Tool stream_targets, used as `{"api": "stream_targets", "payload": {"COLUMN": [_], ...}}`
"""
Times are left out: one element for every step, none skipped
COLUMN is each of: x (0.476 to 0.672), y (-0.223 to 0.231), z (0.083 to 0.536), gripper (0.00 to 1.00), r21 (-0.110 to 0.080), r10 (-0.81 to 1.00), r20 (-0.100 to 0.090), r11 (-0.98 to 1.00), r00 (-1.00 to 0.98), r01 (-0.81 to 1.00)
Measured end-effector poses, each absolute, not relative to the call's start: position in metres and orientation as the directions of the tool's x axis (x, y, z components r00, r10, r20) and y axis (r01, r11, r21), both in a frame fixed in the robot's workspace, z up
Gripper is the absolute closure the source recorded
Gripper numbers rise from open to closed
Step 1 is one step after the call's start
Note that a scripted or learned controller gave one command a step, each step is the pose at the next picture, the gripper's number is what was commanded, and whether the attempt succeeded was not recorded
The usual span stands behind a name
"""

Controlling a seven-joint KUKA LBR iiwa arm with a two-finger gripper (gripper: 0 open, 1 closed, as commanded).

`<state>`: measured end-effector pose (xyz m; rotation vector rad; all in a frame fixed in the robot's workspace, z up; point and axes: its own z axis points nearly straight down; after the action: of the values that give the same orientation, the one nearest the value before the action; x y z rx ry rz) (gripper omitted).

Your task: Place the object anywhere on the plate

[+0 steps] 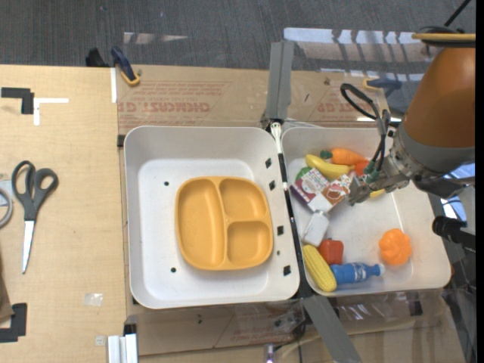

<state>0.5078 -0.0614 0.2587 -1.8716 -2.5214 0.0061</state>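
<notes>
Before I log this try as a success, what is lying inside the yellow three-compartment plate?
Nothing can be seen in the yellow three-compartment plate; all three sections show bare. The toys lie in the right white bin, where the tool hangs; what lies under it is covered.

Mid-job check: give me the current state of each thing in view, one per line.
plate: in left bin, upright, nothing on it
gripper: low over right bin, among the toys
banana: lying in right bin
corn: lying in right bin
blue bottle: on its side
scissors: closed, on bench

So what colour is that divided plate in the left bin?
The plate is yellow-orange all over, seen clearly in the camera view.
</notes>
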Motion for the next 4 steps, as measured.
{"api": "stream_targets", "payload": {"x": [0.489, 0.487, 0.478, 0.492], "y": [0.006, 0.073, 0.07, 0.115], "z": [0.195, 0.201, 0.202, 0.177], "gripper": [1.0, 1.0, 1.0, 1.0], "r21": [-0.002, -0.003, -0.003, -0.004], "r10": [0.992, 0.994, 0.926, 0.869], "r20": [-0.001, -0.001, 0.0, 0.0], "r11": [0.129, 0.113, 0.377, 0.496], "r00": [-0.129, -0.113, -0.377, -0.496], "r01": [0.992, 0.994, 0.926, 0.869]}}
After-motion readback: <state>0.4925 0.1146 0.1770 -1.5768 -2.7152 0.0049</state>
